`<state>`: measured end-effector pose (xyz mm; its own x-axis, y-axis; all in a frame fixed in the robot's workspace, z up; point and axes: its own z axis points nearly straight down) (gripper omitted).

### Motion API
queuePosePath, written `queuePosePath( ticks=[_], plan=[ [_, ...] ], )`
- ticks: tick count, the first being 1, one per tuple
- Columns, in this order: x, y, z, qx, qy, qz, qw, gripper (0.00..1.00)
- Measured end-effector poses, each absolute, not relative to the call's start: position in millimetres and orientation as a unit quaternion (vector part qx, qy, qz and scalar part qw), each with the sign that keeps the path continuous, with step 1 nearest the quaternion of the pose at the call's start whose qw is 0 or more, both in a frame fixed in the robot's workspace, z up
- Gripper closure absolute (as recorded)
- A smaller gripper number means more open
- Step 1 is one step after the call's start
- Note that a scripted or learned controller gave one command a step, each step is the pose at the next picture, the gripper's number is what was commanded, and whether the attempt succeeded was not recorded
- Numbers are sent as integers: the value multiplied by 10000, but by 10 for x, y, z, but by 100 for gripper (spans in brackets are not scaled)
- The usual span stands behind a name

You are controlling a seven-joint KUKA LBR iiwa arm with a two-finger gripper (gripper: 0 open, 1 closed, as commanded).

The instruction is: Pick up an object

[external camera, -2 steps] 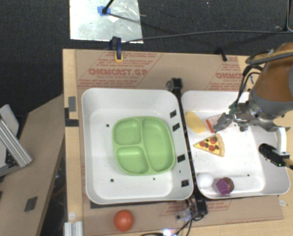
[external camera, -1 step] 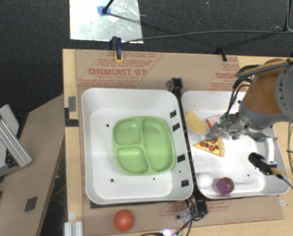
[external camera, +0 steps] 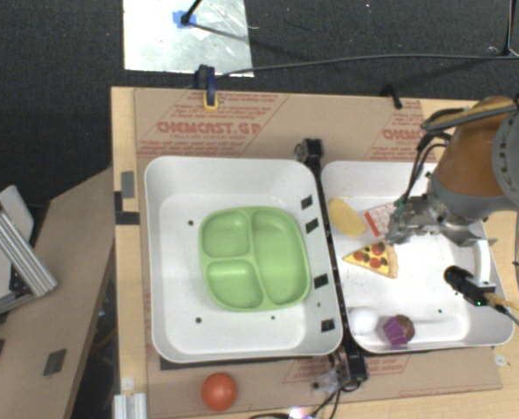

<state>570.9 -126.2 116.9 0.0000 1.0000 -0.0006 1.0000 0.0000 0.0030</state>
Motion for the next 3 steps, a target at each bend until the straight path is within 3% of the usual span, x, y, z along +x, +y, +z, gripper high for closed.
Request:
queuePosePath(
  ticks=[1, 2, 3],
  plan=[
    [5672, -1211, 1633, 7058, 7084, 16, 21, 100],
    [5765, -1216, 2245, 7055, 7087, 21, 33, 100],
    [5774, -1217, 2361, 7056, 7086, 10, 13, 100]
  ],
)
